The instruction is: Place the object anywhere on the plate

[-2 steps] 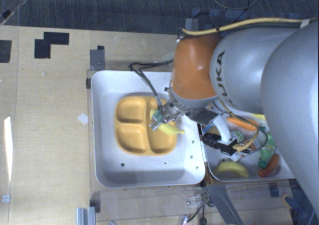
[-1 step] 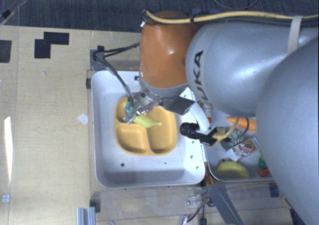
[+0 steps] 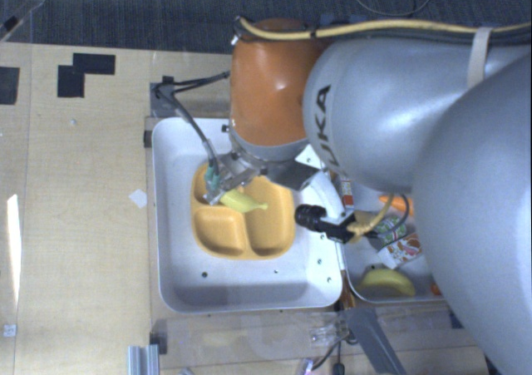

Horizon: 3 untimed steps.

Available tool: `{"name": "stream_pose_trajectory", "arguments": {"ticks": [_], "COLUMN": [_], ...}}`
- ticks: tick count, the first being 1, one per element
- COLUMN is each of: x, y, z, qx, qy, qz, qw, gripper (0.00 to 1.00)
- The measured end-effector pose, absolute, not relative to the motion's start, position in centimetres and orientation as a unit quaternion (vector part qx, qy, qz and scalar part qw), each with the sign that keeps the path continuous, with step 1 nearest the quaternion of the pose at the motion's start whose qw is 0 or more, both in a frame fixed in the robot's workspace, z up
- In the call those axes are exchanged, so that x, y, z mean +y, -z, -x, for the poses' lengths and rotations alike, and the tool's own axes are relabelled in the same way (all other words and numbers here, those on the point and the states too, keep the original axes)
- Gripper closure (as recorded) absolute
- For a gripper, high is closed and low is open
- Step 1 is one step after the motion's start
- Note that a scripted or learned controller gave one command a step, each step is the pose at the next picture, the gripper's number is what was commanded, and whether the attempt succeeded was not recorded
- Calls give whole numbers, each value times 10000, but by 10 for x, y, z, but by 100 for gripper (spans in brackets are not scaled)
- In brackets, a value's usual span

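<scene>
object: small yellow-green banana-shaped toy (image 3: 243, 201), light, smooth plastic | place: on yellow divided plate (image 3: 249, 236) | grasp: mid-body | tool (image 3: 218, 185): state unreadable

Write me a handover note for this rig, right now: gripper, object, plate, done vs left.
Gripper: low over the upper left part of the yellow divided plate in the left bin. Whether the jaws are open or shut cannot be told from this angle.
Object: a small yellow banana-like piece sits right at the gripper, over the plate's upper section. Whether it already rests on the plate or is gripped is not clear.
Right bin: holds a yellow-green fruit and a printed packet.
Done: object brought to the plate.
Left: confirm release, then lift the arm away.
</scene>
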<state>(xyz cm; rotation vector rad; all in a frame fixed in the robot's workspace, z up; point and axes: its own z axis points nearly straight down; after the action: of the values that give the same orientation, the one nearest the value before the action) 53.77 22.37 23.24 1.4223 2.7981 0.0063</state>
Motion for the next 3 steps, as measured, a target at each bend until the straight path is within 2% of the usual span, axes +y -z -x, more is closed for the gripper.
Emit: {"name": "stream_pose_trajectory", "arguments": {"ticks": [1, 2, 3], "x": [184, 113, 158], "y": [-299, -234, -238], "z": [-527, -553, -604], "qx": [8945, 8830, 9287], "qy": [-25, -12, -21], "qz": [-4470, -4694, -3707], "qw": [25, 18, 26], "gripper": [100, 100, 100]}}
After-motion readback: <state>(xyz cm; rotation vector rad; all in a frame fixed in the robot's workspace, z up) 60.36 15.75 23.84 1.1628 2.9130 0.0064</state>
